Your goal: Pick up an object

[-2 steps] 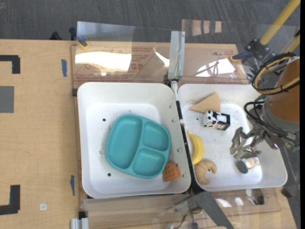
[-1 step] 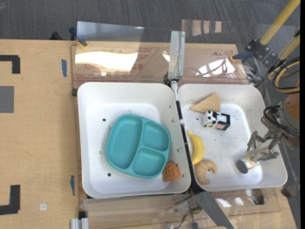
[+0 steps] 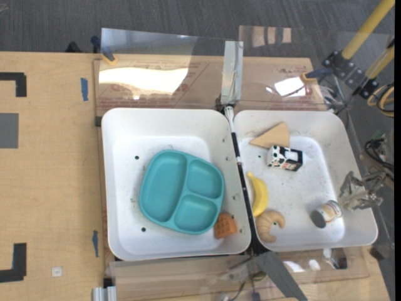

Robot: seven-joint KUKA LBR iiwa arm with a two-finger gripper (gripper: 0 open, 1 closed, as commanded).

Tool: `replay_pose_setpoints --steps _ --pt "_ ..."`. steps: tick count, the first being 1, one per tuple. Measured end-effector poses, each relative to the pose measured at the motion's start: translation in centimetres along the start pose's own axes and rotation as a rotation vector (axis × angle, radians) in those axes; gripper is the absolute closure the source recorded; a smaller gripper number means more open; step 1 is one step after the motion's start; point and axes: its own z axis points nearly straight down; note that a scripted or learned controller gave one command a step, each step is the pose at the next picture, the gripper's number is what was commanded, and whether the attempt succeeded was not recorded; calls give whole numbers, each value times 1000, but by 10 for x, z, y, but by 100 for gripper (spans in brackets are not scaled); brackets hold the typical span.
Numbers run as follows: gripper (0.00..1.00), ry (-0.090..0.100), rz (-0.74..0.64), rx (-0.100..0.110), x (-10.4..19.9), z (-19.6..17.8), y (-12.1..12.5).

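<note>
Five things share the right bin (image 3: 311,179), banana (image 3: 259,194) beside croissant (image 3: 270,224); teal plate (image 3: 182,192) lies left; I cannot tell the tool's state.

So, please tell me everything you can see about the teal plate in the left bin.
The teal plate looks like smooth plastic, a rounded square with three compartments: one large on the left and two smaller on the right. It lies flat, right side up and slightly rotated, on the floor of the left bin. A small orange waffle-like toy sits against its lower right corner.
</note>
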Motion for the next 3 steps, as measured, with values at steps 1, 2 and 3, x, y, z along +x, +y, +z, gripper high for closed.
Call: replay_pose_setpoints --steps 1,2,3 --pt "100 -3 360 4 0 -53 2" --pt "100 3 402 -3 3 -19 4" --pt "100 3 200 -3 4 5 5"
